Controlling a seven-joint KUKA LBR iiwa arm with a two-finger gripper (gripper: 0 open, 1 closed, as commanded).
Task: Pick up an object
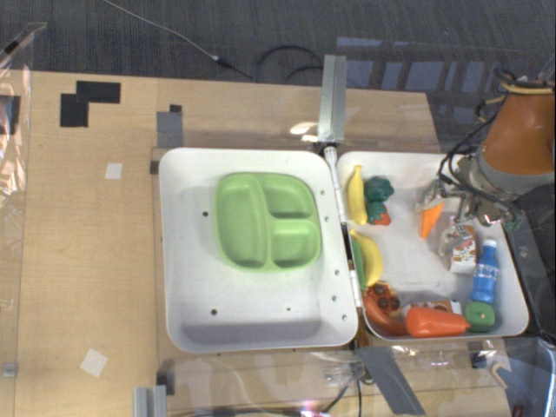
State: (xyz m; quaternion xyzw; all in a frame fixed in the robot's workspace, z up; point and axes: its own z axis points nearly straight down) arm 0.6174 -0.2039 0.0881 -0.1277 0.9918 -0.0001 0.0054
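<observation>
The gripper (463,213) hangs at the right bin's (408,165) upper right, jaws' state unclear; beneath it a carrot (430,221) and carton (461,251), label unreadable; bananas (355,195) line the left wall; a green tray (265,221) fills the left bin (187,302).

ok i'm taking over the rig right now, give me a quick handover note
Gripper: low over the right bin, above the small carton and beside the orange carrot. Whether it holds anything cannot be told.
Right bin: two bananas along the left wall, green item, blue bottle, orange pepper at the front.
Left bin: the green divided plate.
Done: no pick confirmed.
Left: grasp and lift one object.
</observation>
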